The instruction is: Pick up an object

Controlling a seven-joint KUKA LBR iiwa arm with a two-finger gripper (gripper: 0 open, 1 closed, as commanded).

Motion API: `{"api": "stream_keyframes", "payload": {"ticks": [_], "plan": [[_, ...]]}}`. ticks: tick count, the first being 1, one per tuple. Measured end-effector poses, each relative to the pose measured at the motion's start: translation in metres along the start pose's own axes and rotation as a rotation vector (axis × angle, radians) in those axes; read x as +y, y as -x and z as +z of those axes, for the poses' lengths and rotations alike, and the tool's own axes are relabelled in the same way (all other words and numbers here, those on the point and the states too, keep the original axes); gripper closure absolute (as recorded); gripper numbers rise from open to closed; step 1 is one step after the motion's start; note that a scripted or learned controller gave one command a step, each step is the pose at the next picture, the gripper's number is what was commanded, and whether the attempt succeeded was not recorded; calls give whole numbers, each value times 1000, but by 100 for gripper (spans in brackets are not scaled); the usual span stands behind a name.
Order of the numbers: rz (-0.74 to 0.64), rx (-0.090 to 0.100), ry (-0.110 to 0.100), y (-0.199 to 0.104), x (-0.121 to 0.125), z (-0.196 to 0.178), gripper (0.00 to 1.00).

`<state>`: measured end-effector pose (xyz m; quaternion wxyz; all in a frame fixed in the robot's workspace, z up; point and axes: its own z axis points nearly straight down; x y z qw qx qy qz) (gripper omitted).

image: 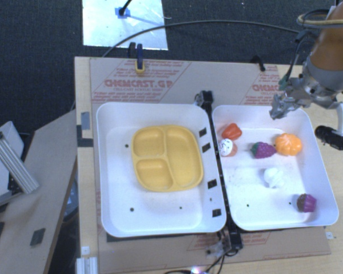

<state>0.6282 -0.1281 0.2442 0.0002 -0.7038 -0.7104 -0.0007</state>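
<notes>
camera view | orange pumpkin toy, ribbed, round | right bin

Red letters are printed on the brown paper sheet that lies under the two white bins. Just behind the left bin, the big red word reads "CHEMCAST GP". A line of tiny red letters sits under that word, but it is too small to read. Behind the right bin, the same red word shows again, partly hidden, so only "CHEMCA" can be read there.
</notes>
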Motion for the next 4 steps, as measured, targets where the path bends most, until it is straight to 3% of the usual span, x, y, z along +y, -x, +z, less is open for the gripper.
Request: {"api": "stream_keyframes", "payload": {"ticks": [4], "plan": [[0,0,0,-197,4,19,100]]}}
